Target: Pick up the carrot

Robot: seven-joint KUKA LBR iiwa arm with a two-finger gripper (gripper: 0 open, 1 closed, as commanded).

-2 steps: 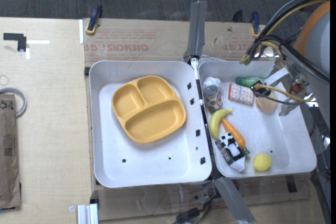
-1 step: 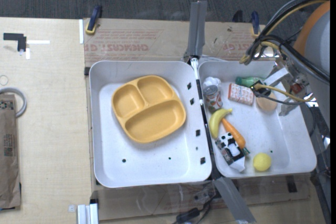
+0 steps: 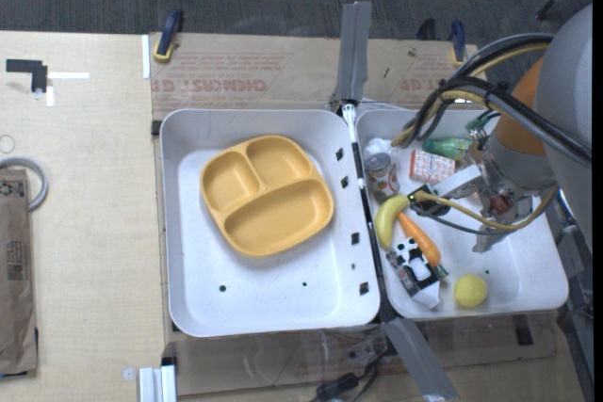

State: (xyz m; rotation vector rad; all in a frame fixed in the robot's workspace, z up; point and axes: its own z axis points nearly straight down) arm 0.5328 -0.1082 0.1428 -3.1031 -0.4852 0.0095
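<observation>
The orange carrot lies in the right bin, slanting from upper left to lower right. Its upper end touches a yellow banana, and its lower end rests by a black-and-white package. My gripper hangs over the middle of the right bin, just right of and slightly above the carrot, partly wrapped in cables. Nothing is visibly held.
Around the carrot in the right bin are a lemon, a small can, a red-and-white box and a green bottle. A yellow divided plate sits in the left bin. The divider between the bins runs close to the banana.
</observation>
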